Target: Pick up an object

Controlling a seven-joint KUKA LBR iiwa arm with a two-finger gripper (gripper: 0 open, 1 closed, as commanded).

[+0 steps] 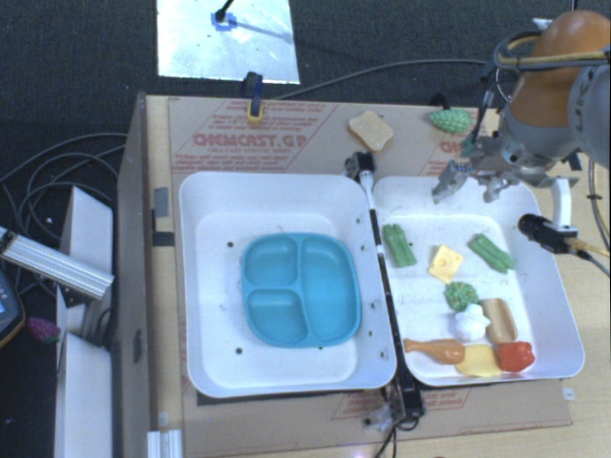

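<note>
Toy foods (461, 296) are lying clustered in the right bin (535, 256) (roughly eight, the overlapping front ones hard to separate). The gripper (471, 184) is hanging open and holding nothing over the bin's far rim.

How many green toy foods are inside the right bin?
3: a green pod near the bin's left wall, another green pod toward its right, and a broccoli piece mid-bin. More may hide in the pile.
</note>
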